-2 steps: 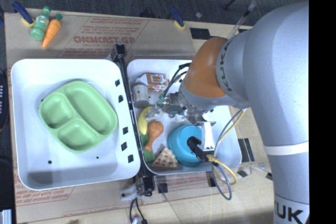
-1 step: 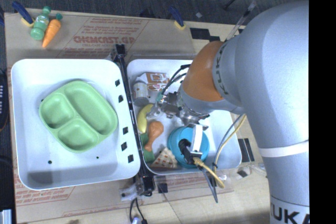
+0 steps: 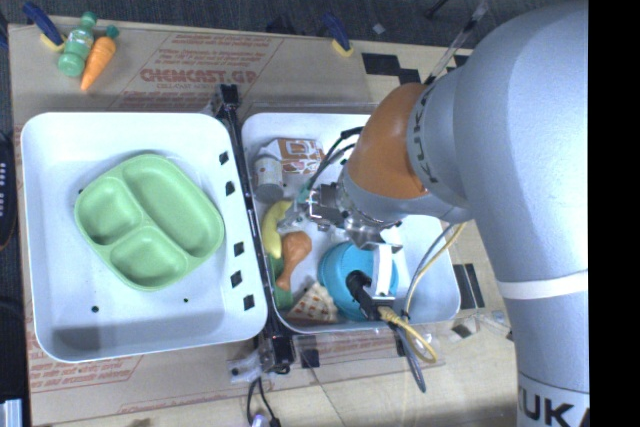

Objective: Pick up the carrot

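Lying beyond the left bin (image 3: 32,215), the carrot (image 3: 97,63) is well apart from the arm (image 3: 400,160); grasp state unclear.

Bright, even overhead light; soft shadows; slightly grainy.

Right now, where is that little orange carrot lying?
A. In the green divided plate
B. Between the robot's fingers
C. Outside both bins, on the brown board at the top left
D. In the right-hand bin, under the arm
C. The carrot lies on the brown board beyond the left bin, beside a green toy.
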Robot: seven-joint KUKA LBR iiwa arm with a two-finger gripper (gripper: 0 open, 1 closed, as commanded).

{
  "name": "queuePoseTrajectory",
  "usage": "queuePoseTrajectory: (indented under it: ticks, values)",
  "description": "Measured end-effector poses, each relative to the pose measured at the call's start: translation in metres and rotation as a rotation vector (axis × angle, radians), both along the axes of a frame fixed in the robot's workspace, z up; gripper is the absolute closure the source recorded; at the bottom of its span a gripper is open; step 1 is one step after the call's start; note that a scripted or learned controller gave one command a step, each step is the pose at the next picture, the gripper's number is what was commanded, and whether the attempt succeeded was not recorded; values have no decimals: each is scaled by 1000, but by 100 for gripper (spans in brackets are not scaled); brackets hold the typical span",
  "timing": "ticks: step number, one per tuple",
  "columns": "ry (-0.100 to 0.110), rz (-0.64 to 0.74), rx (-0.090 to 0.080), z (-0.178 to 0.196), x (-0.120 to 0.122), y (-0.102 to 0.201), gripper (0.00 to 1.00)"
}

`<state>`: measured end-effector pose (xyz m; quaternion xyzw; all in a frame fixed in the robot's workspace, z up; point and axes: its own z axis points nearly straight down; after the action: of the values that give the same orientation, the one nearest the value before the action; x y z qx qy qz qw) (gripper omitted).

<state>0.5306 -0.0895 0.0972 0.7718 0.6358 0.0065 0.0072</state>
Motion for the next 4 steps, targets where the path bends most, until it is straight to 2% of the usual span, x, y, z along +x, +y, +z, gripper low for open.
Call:
queuePoseTrajectory:
  ticks: [1, 2, 3, 4]
  values:
    - [21, -17, 3, 66, 17, -26, 0]
    - [16, 213, -5, 0, 3, -5, 0]
    - [22, 220, -2, 8, 3, -4, 100]
    - [28, -103, 7, 30, -54, -39, 100]
